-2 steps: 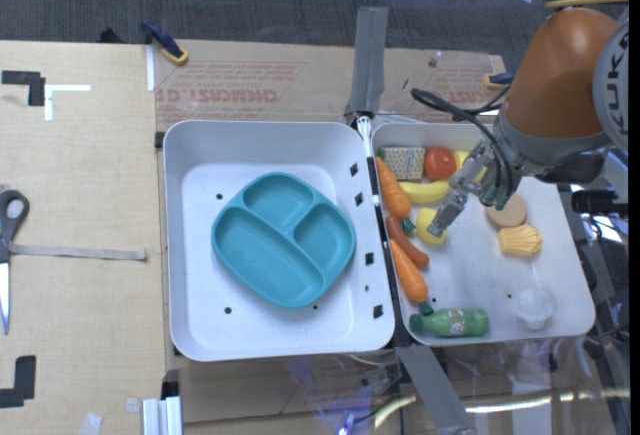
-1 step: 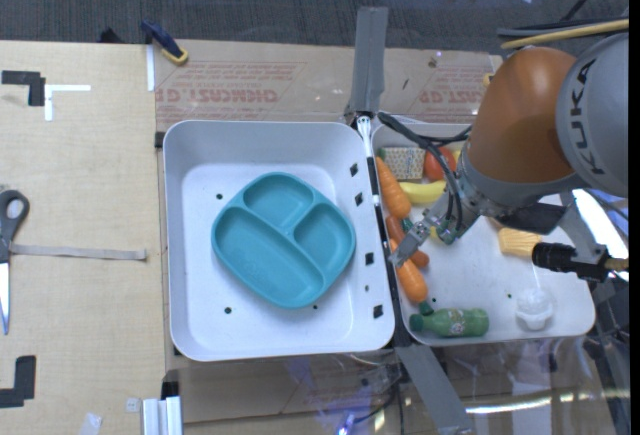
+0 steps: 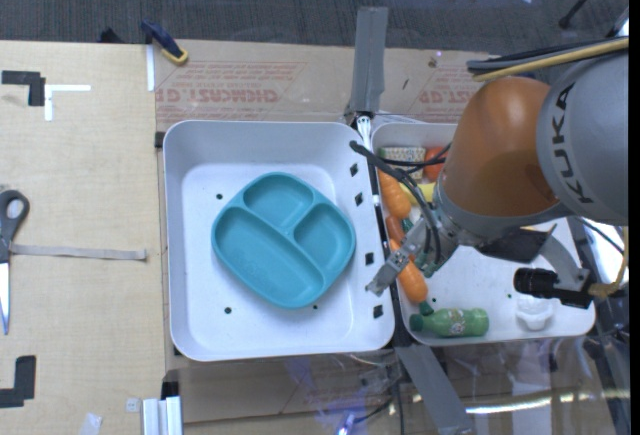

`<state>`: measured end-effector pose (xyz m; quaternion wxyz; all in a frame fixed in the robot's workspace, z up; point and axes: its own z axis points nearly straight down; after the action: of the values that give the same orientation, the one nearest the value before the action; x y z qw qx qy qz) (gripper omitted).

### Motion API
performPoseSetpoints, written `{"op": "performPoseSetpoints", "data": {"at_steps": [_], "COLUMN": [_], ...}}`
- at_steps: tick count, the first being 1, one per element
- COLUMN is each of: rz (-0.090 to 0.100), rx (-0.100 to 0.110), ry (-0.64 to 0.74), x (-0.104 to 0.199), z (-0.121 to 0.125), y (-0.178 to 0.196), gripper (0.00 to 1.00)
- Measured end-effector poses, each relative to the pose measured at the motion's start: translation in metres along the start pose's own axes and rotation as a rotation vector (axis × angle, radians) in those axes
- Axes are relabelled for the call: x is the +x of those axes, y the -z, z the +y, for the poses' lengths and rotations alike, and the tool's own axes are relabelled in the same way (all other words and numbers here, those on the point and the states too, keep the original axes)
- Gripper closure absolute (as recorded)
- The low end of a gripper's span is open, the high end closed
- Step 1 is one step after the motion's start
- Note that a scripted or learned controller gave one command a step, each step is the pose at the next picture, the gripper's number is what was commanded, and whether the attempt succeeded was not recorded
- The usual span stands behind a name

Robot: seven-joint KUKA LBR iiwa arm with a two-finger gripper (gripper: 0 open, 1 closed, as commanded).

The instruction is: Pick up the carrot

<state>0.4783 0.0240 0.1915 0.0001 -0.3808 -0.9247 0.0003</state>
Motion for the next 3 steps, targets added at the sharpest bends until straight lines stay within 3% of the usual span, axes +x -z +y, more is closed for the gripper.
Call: {"op": "performPoseSetpoints", "data": {"at_steps": [3], "rz": [0.0], "rx": [0.0], "ry": [0.0], "x": [-0.0001], "z": [0.0], "y": [0.0], "gripper": [0.0]}}
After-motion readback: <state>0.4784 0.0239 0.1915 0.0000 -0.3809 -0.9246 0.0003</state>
